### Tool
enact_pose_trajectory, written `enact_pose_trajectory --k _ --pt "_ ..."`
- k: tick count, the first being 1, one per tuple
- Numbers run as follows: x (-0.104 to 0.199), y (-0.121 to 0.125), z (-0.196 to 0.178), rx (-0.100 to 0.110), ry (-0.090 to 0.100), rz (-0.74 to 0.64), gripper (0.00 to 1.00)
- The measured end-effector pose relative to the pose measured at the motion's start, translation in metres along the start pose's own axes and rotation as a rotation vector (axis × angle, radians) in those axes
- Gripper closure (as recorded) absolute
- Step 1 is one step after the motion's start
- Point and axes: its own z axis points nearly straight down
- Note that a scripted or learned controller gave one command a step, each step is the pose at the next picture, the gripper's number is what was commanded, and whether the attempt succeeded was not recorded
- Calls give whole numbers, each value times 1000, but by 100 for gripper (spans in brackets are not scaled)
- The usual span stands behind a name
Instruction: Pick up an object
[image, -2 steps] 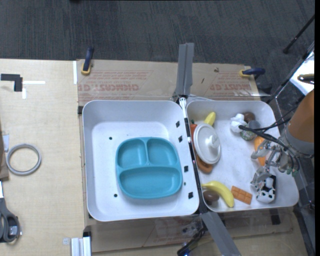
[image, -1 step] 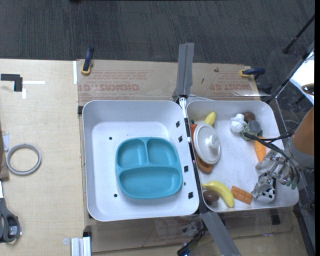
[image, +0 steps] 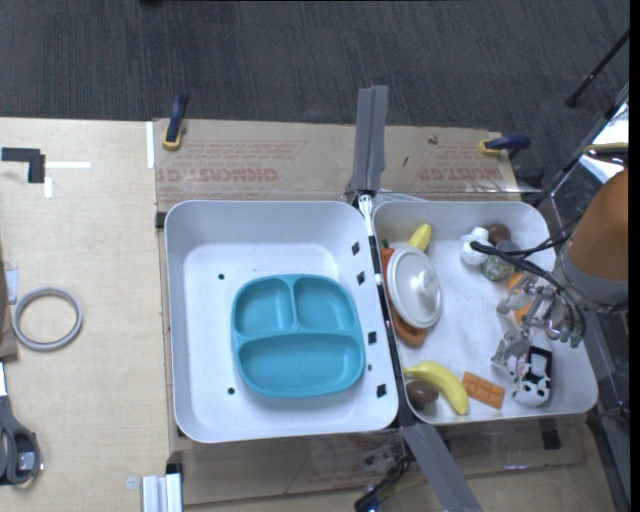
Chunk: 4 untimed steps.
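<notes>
Fingers (image: 510, 352) hover just beside the black-and-white cow toy (image: 534, 378).

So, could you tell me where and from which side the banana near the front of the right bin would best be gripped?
Probably across the middle of the banana, coming straight down from above. It lies flat on the right bin's floor, curved, its narrow width suiting a two-finger pinch. The orange block sits close on one side and a dark round item at its lower end, so mid-body is the least crowded spot.
</notes>
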Motion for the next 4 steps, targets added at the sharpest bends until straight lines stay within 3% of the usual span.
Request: enact_pose_trajectory --k 1,2,3,4 --pt "0 -3 0 0 1 -46 0" --pt "25 -16 0 -1 2 8 0" --pt "24 -15 -8 0 1 5 100" --pt "24 -15 -8 0 1 5 0"
